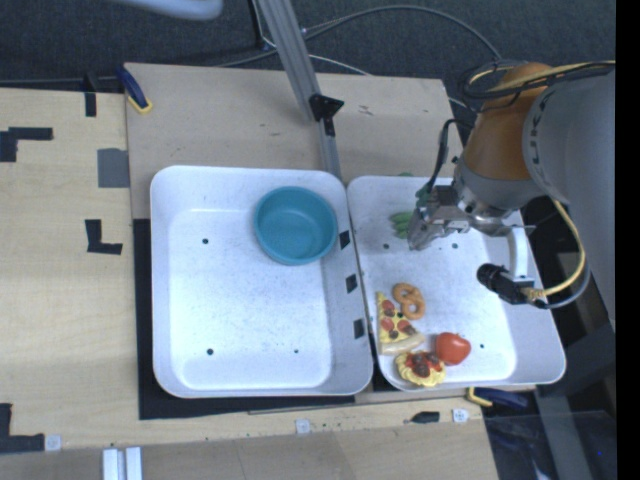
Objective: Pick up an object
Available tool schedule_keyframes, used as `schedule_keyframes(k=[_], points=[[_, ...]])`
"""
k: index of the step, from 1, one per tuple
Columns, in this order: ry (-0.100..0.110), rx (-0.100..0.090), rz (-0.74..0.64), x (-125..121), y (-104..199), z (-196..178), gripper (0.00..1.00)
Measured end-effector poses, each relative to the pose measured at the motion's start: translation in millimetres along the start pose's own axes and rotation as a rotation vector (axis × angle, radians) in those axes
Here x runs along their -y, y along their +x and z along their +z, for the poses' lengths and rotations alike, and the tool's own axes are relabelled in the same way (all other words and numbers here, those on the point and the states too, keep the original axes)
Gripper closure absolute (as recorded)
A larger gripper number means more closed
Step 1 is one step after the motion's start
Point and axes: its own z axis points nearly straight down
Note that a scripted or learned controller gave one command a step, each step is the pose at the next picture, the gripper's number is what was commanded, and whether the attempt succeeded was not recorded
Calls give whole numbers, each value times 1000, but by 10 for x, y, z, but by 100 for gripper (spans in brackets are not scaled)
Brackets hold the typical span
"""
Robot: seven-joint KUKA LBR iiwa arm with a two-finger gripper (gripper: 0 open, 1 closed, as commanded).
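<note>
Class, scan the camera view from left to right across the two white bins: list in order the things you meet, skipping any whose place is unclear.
Left bin → blue bowl → right bin → slice of toy pizza → gripper → red toy tomato. The pretzel, the second pizza piece and the green item overlap their neighbours, so they are left out.

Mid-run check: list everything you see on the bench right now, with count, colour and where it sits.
bowl: one, blue, upper part of the left bin, upright
left bin: one, white, shallow, left half of the bench
right bin: one, white, shallow, beside the left bin
green item: one, green, upper left of the right bin, partly hidden by the pincer; kind unclear
pretzel: one, brown, middle of the right bin
pizza slice: one, yellow with red spots, just below the pretzel
tomato: one, red, lower right bin
yellow food piece: one, yellow with red, lower edge of the right bin, beside the tomato
pincer: one, grey, low over the right bin next to the green item
</note>
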Motion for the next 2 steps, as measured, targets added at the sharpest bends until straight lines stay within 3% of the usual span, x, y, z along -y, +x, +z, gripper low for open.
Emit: schedule_keyframes(k=[2], points=[[0,0,0,-63,74,-1100,100]])
